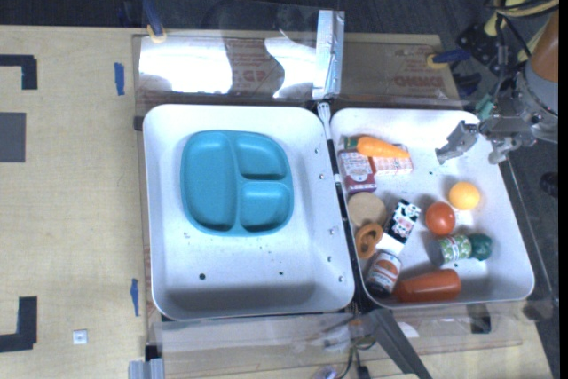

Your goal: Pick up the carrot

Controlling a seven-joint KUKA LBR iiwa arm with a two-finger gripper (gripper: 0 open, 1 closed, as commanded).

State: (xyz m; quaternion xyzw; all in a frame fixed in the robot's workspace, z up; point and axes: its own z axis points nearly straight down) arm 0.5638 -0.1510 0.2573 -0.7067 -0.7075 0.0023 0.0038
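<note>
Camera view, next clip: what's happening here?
A KUKA arm reaches in from the right, its gripper hanging over the upper right corner of the right bin. It holds nothing. The carrot it should pick lies untouched at the bin's upper left, on a small packet, apart from the gripper. Other toy foods are scattered lower in that bin. The left bin holds a blue divided plate.

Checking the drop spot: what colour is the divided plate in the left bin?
Light blue; the divided plastic plate shows in the camera view.
</note>
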